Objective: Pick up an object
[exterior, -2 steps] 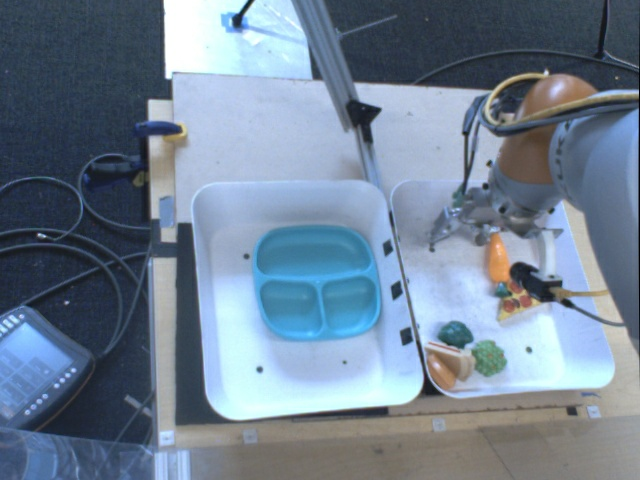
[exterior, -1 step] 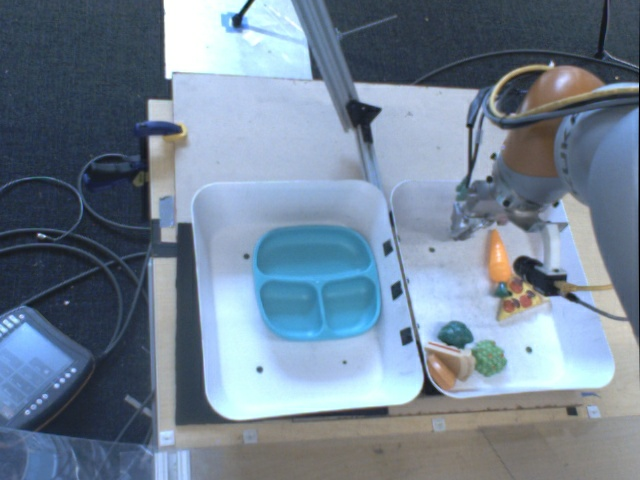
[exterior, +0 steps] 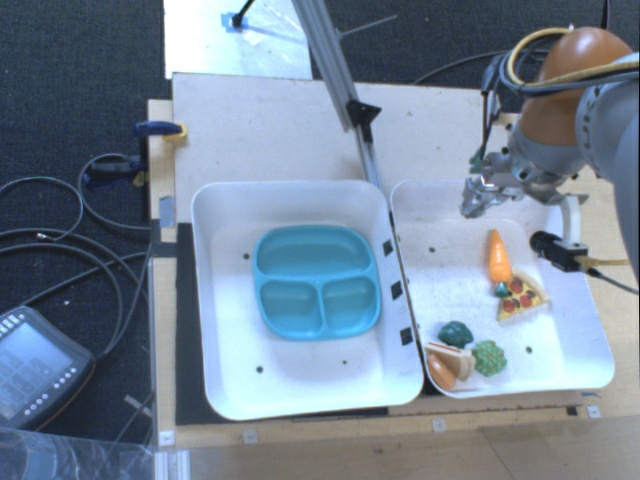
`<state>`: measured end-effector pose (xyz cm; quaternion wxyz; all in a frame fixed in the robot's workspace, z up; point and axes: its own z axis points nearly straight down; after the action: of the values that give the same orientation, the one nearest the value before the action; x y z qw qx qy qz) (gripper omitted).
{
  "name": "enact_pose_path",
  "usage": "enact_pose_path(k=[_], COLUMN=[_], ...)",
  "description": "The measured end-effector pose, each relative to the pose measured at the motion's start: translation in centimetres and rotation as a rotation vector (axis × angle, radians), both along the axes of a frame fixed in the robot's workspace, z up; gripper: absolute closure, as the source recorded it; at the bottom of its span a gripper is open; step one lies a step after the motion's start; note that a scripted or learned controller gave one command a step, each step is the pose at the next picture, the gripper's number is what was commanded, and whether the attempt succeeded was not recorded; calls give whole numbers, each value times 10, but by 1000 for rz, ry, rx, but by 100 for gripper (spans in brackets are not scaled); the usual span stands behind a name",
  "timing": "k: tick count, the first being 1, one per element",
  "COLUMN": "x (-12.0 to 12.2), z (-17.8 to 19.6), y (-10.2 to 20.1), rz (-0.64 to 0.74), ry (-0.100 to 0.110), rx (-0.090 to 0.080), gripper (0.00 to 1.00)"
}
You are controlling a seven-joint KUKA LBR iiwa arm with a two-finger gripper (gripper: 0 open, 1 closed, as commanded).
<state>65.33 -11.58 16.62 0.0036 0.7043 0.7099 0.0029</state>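
Note:
My gripper [exterior: 479, 202] hangs over the far edge of the right bin [exterior: 437, 268], with nothing visible between its fingers. An orange carrot [exterior: 498, 256] lies just right of and nearer than the gripper. A pizza slice [exterior: 521, 297] sits below the carrot. In the bin's near corner lie a dark green vegetable [exterior: 456, 333], a light green broccoli piece [exterior: 489, 357] and a tan bread-like toy [exterior: 447, 365].
The left bin [exterior: 225, 298] holds a blue divided plate [exterior: 316, 280]. A slanted metal pole [exterior: 330, 53] crosses above the bench and ends near the bins' shared wall. Cables and a pendant [exterior: 35, 368] lie on the floor at left.

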Motion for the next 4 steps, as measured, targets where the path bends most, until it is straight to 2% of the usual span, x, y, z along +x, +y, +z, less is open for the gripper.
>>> enact_pose_path(k=[1, 2, 4], x=[-1, 0, -49], z=[65, 106, 97], y=[0, 0, 100], rz=[0, 0, 2], ry=[0, 3, 10], rx=[-1, 0, 3], gripper=[100, 100, 100])
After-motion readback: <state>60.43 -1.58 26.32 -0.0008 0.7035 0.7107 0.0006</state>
